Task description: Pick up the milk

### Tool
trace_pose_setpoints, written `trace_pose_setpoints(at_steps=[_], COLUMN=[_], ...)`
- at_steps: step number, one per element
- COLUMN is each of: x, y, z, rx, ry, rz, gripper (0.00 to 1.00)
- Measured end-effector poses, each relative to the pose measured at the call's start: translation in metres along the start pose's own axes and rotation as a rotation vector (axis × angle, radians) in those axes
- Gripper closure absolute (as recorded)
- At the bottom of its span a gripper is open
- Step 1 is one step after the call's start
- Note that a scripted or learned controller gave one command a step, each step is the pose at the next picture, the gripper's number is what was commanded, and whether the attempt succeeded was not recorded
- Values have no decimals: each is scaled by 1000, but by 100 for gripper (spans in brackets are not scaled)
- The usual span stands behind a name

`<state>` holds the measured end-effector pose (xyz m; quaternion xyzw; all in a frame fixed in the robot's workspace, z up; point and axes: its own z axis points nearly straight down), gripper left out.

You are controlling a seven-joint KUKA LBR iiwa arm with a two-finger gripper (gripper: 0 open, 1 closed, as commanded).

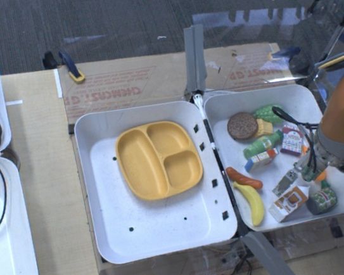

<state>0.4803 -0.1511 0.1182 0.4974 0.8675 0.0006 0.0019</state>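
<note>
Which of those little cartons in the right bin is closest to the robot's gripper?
The orange-and-white carton at the bin's front, just below the gripper. The red-and-white carton lies farther back, beyond the green bottle.

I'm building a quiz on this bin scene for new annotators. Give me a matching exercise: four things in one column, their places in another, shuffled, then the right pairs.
Things:
1. yellow divided plate
2. banana
3. brown cookie
4. gripper

Places:
A. front of the right bin, near the divider
B. over the right side of the right bin
C. middle of the left bin
D. back of the right bin

Pairs: 1-C, 2-A, 3-D, 4-B
</note>
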Motion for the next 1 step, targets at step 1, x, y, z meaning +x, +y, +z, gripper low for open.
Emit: trace_pose_setpoints(at_steps=[1], x=[-1], y=[1], z=[-9], rx=[-1], ry=[-1], rz=[0], gripper=[100])
